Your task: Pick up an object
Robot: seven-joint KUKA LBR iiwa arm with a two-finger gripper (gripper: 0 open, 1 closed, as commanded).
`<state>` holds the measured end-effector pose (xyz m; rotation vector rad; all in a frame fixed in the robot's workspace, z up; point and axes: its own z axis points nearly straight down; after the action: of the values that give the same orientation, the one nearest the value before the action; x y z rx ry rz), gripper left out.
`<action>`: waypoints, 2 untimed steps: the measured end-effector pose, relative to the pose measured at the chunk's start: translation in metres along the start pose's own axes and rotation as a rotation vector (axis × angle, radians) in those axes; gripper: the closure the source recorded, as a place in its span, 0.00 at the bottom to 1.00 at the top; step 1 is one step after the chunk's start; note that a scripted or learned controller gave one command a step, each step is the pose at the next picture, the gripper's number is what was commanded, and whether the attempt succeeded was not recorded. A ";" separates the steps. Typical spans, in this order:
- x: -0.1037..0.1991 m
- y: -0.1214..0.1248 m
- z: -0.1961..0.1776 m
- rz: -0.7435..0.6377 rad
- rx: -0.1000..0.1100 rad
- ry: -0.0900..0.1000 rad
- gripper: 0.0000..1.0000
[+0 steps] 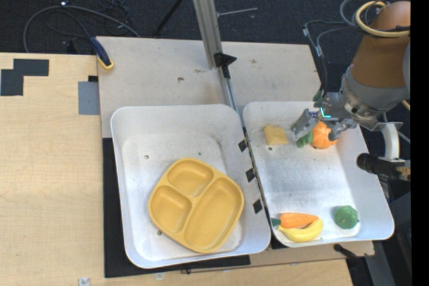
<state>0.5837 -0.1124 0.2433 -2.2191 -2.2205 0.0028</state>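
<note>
My gripper (pixel 318 129) hangs low over the far part of the right bin (pixel 375 228), open. Its fingers (pixel 303 122) straddle an orange toy fruit with a green leaf (pixel 323 138), which appears to rest on the bin floor. Just left of the gripper lies a pale yellow block (pixel 275 136). An orange carrot (pixel 297 220), a yellow banana (pixel 303 232) and a green round toy (pixel 346 216) lie along the bin's near edge.
The left bin (pixel 124 144) holds a yellow divided plate (pixel 196 204). A metal post (pixel 206 17) rises behind the bins, near the divider. The grey arm with its orange band (pixel 379 43) comes in from the right.
</note>
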 end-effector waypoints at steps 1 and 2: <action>0.000 0.000 -0.001 0.000 -0.002 0.000 0.00; 0.004 -0.005 0.044 0.000 0.005 0.001 0.00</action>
<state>0.5790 -0.1083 0.1988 -2.2164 -2.2171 0.0076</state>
